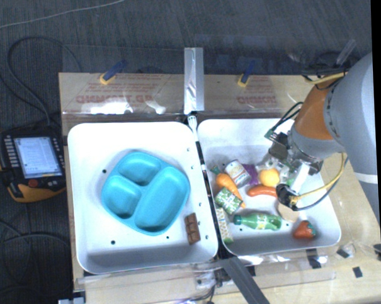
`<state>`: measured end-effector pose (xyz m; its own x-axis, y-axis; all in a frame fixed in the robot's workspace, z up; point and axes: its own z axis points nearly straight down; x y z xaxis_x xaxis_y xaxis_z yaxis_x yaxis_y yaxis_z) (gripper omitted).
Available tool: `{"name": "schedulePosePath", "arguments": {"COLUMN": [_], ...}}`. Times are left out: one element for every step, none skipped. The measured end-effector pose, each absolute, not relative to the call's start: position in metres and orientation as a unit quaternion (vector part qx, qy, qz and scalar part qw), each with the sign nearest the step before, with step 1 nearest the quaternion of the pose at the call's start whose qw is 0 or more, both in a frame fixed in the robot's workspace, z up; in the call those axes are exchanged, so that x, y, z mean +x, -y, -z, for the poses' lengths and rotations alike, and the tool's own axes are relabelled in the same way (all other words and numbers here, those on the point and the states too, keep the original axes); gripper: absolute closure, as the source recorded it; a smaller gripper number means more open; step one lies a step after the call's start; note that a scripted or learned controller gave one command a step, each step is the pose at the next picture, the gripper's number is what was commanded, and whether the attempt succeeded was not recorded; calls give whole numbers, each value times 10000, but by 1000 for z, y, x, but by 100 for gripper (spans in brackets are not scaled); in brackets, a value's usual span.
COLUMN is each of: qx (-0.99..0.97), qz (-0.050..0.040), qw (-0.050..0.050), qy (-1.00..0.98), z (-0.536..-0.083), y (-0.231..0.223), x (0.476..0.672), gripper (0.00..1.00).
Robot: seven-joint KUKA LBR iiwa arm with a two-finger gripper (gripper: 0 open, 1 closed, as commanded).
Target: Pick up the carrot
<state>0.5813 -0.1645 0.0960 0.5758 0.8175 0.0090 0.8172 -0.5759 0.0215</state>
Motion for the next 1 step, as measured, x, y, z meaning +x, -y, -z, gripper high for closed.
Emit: {"name": "schedulePosePath", "arguments": {"qx": [8573], "qz": [16], "qw": [-2], "qy": [-5147], "z": [-227], "y": [112], "x": [568], "gripper": [100]}}
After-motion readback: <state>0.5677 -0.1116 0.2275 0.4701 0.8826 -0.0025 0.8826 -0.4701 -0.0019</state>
